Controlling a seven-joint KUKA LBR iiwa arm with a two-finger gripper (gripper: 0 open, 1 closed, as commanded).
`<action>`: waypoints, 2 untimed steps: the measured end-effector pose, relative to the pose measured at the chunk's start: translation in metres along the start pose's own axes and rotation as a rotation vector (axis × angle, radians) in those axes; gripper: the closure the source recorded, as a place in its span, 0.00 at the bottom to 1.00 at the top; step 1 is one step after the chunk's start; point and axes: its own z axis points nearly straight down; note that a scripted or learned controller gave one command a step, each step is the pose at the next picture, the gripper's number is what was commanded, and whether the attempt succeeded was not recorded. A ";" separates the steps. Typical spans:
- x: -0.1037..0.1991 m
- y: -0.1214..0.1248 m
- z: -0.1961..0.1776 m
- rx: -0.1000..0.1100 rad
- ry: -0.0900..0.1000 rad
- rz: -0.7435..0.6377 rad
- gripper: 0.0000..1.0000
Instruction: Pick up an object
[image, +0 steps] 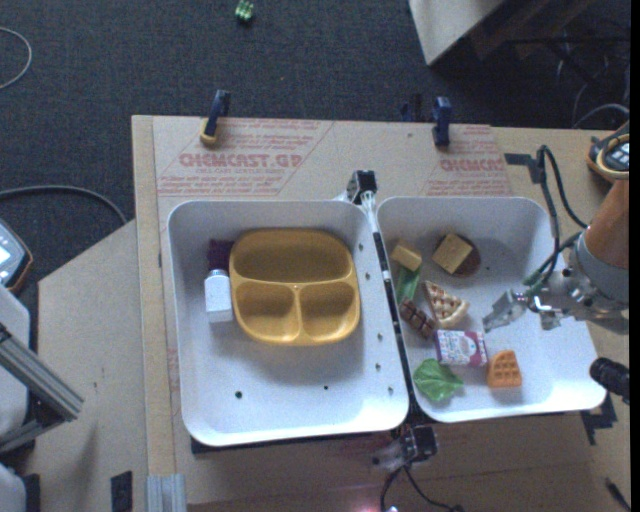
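Observation:
My gripper (522, 311) hovers over the right part of the right bin (520, 215), its two fingers spread apart with nothing between them, so it is open. One fingertip (498, 317) points left toward the toy food. Just below it lies an orange waffle piece (504, 370). To its left are a pink carton (460, 347), a pie slice (445, 301) and a brown chocolate bar (416, 318). A green leaf (436, 381) lies near the bin's front. A yellow cube (406, 257) and a tan block on a brown disc (454, 254) sit toward the back.
The left bin (190, 330) holds a yellow divided plate (295, 286), a white bottle (218, 296) and a dark purple item (219, 250). A ridge (385, 300) separates the two bins. Cables run along the right bin's far right edge (555, 200).

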 end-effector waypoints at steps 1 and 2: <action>0.004 0.002 0.063 0.000 0.000 -0.001 0.00; 0.006 0.005 0.101 -0.009 0.004 -0.001 0.00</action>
